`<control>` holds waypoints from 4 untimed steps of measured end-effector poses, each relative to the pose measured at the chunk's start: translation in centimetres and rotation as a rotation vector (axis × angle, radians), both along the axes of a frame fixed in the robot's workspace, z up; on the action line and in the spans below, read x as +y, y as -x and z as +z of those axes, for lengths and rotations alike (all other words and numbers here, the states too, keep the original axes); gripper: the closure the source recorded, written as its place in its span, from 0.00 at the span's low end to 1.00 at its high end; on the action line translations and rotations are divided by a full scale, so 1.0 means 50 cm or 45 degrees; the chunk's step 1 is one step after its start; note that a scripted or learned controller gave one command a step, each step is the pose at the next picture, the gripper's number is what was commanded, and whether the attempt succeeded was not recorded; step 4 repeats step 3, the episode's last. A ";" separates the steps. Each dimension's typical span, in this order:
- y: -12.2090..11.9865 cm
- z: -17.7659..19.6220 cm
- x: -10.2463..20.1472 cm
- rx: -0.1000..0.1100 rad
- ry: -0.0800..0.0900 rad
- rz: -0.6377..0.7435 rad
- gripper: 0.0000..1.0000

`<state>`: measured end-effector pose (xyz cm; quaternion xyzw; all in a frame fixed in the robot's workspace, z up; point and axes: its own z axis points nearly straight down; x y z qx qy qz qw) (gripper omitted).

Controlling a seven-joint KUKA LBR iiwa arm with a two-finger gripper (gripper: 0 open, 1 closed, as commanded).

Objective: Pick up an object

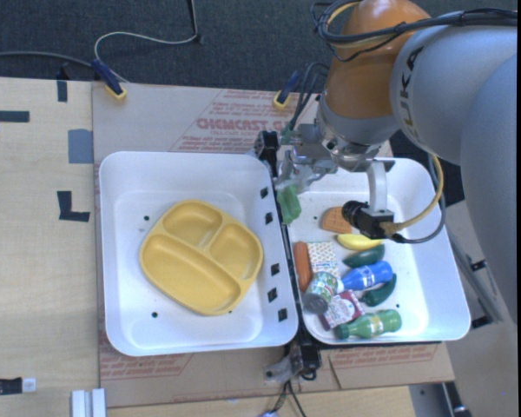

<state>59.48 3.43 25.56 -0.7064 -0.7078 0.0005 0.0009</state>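
My gripper (288, 183) hangs over the ridge between the two bins, at the right bin's (417, 176) upper left corner. A small light-green object (288, 205) sits between its fingertips and dangles just below them, above the bin's rim. The fingers are shut on it. Other items lie in the right bin's lower half: an orange piece (334, 220), a yellow banana (358, 241), a blue bottle (367, 276), a green bottle (370, 324), a red sausage (302, 264) and a small can (321, 287).
The left bin (130, 181) holds a yellow divided plate (201, 255). The arm's grey and orange body (373, 50) looms over the right bin's far edge. A black cable end (365, 218) hangs beside the orange piece. Cables lie on the bench behind the bins.
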 end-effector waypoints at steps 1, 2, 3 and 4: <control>0.117 0.030 0.047 0.000 0.000 0.001 1.00; 0.209 0.021 -0.076 -0.001 0.002 -0.003 1.00; 0.221 0.039 -0.181 -0.003 0.002 -0.003 1.00; 0.221 0.039 -0.181 -0.003 0.002 -0.003 1.00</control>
